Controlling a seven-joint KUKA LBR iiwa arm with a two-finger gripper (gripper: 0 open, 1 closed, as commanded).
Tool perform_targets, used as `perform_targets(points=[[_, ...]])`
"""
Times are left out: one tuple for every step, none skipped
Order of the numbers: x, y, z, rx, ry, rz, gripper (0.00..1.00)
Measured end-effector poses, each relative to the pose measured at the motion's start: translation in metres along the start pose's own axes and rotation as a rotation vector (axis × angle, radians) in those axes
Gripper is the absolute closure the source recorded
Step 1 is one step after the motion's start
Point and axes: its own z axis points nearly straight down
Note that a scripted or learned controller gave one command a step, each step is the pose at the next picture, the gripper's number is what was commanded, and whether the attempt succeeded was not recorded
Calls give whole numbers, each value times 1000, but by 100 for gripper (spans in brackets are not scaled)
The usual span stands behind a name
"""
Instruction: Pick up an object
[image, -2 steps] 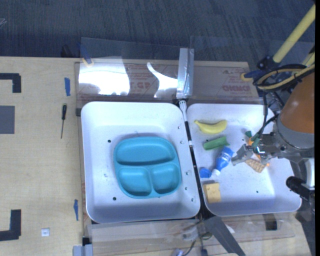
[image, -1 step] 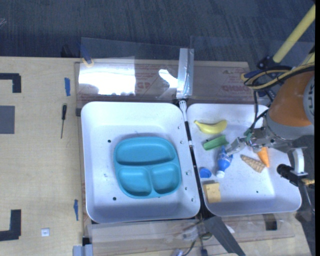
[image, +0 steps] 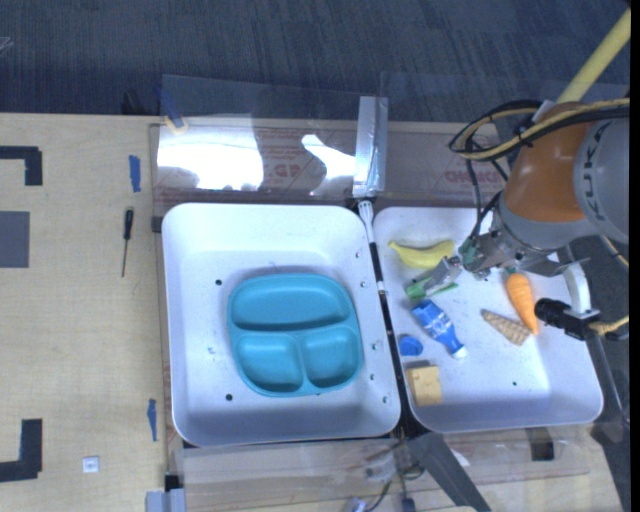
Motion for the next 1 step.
perform_targets(points=[[13,-43,37,-4,-1,128,0]])
